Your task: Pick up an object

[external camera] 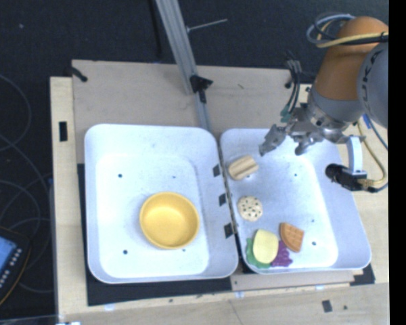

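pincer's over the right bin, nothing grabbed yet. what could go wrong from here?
1. The bread roll lies against the right bin's left wall, so a finger of the open pincer may hit the wall.
2. The cookie looks flat and may be hard to pinch.
3. The waffle piece and the yellow-green toy sit close together; a grab could shove one aside.

2 bins [108,141] – 1 yellow bowl [169,220] – 4 toy foods [243,168].
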### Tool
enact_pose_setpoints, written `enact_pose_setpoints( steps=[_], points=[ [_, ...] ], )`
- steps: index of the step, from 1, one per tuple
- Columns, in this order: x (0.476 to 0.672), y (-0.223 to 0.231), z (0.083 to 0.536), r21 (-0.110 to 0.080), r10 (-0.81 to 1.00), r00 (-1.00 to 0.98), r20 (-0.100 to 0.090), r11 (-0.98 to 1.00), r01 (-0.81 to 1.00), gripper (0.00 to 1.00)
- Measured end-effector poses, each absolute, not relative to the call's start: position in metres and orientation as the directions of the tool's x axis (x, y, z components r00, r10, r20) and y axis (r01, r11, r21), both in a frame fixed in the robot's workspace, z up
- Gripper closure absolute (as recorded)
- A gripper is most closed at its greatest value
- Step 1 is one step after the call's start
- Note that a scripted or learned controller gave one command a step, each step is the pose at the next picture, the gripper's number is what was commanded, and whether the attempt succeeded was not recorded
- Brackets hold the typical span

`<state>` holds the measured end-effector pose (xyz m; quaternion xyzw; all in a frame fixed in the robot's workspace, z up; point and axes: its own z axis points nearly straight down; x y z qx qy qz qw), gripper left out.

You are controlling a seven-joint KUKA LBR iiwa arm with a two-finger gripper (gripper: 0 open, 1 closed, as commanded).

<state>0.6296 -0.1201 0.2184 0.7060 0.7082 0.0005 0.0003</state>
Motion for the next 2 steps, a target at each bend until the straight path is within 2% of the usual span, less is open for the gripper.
enact_pose_setpoints(
  steps=[1,2],
  points=[
    [0.63,-0.12,0.218,0.001,1.0,-0.003,0.0,0.003,1.0,0.0],
    [0.632,-0.126,0.175,-0.003,1.0,0.001,-0.002,-0.001,1.0,0.0]
  ],
)
